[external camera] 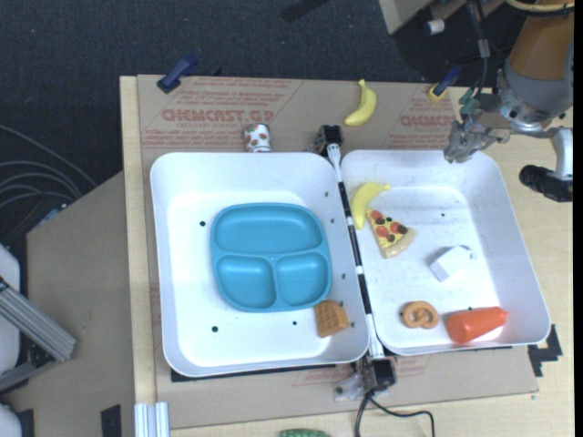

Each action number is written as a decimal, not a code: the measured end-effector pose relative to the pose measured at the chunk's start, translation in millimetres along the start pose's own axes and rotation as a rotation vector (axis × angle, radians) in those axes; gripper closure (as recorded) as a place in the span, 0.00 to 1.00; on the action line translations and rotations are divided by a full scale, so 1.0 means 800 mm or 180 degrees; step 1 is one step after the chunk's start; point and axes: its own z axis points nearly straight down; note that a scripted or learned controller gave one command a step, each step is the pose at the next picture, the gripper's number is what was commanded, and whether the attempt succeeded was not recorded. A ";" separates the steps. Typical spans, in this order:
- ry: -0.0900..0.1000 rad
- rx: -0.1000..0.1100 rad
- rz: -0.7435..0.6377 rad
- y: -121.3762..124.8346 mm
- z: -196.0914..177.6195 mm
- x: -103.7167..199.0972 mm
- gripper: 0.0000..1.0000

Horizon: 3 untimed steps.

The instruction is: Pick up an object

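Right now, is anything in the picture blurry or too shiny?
In the camera view, the two-finger gripper looks soft and smeared; the white plastic right bin is bright, with faint shadows under its toys; the blue divided plate looks sharp, without glare.
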 end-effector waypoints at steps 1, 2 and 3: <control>-0.0004 -0.0002 -0.0004 0.000 -0.012 0.001 1.00; -0.0010 -0.0011 -0.0007 0.001 -0.025 0.001 1.00; 0.0005 0.0000 -0.0005 0.001 -0.057 0.068 1.00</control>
